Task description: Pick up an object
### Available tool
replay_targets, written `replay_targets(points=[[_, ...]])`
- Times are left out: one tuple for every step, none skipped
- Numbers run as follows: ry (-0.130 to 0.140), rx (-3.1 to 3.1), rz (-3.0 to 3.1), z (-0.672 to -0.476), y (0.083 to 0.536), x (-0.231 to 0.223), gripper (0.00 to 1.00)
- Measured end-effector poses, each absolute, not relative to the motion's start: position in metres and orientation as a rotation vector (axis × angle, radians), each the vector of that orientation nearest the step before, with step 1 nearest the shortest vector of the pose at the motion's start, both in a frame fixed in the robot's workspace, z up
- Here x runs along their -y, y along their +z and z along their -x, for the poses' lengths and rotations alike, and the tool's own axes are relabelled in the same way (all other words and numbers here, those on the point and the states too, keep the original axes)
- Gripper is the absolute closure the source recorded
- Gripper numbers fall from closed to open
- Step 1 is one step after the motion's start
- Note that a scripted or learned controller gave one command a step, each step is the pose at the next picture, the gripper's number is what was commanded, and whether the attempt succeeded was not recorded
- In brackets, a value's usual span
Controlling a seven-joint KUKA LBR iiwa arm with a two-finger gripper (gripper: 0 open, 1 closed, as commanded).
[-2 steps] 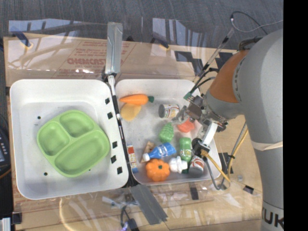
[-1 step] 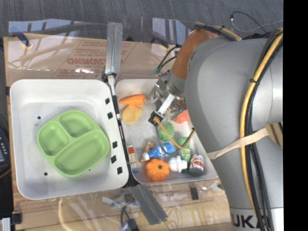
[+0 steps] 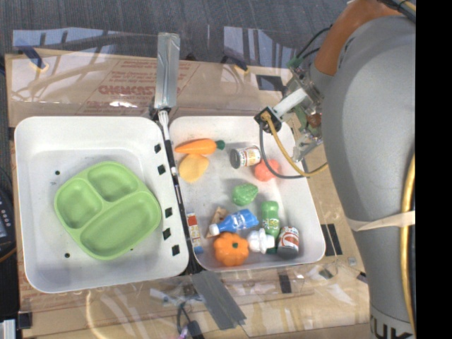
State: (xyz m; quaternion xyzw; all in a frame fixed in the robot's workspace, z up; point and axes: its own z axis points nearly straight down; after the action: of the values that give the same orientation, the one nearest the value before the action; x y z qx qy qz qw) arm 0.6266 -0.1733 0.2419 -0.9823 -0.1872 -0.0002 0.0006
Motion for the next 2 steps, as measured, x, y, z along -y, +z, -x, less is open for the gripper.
replay_targets(points=[[-0.003, 0.327, 3.124, -0.594, 0.427, 0.186, 0.00], [0.013, 0.355, 3.116, -0.515, 0.273, 0.152, 0.00]])
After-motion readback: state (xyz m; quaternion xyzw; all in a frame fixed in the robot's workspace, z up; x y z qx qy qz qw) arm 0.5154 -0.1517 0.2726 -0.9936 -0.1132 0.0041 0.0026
